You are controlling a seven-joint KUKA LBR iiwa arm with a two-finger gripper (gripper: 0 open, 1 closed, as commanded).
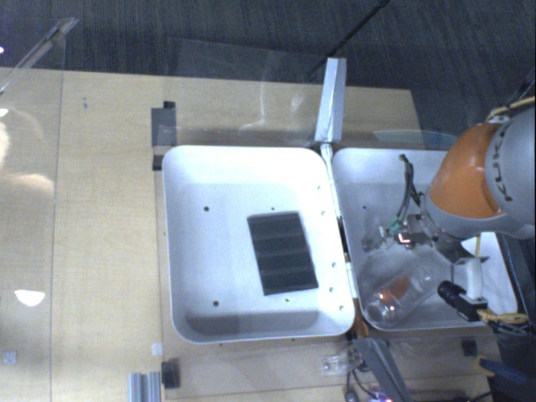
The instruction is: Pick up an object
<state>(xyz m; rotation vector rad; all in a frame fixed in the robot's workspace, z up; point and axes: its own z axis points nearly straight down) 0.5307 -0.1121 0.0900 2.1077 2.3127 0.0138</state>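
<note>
Wooden bench (pixel 92 224), two white bins: dark ribbed pad (pixel 283 253) alone in left bin (pixel 188 182), clear bottle (pixel 400 295) in right bin (pixel 360 174) near gripper (pixel 405 234), claw state can't tell; I'd drop squarely over the bottle's middle before closing

Wooden bench (pixel 92 249) and fittings around two white bins
A metal post (pixel 331 99) rises at the back where the bins meet; a clear sheet (pixel 226 82) (faint, glassy) stands behind them, black brackets (pixel 164 124) sit at the bench's edges, and dark carpet (pixel 209 11) lies beyond
</note>
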